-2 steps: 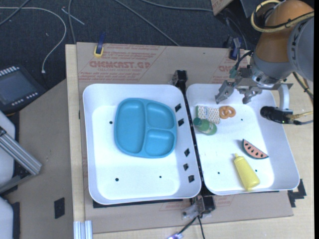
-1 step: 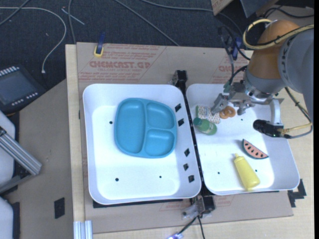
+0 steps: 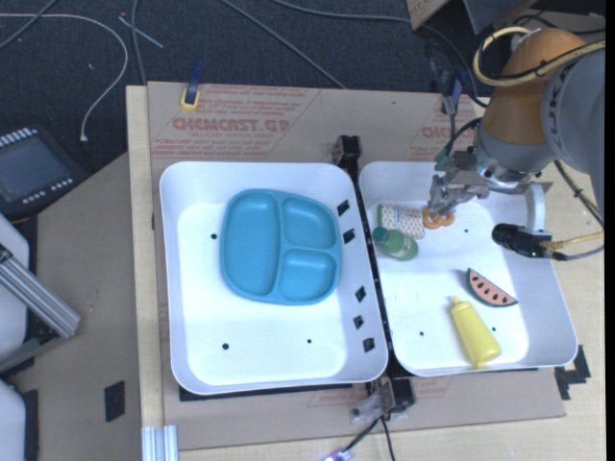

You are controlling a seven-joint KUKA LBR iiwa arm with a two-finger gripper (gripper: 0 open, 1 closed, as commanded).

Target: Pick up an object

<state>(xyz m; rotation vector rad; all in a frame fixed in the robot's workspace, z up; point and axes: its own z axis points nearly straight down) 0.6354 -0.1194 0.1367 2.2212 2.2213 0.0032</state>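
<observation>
**Gripper low over crowded far corner of right bin**

Camera view: I see the gripper (image 3: 440, 203) down at a small orange piece (image 3: 439, 221), with a mesh item (image 3: 402, 221) and green object (image 3: 396, 245) just left of it. I judge it could nudge or grab a neighbour instead. I cannot tell the fingers' spread, nor whether they hold anything.

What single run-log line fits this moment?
tool over orange item | right bin: watermelon slice, yellow bottle | left bin: blue plate
</observation>
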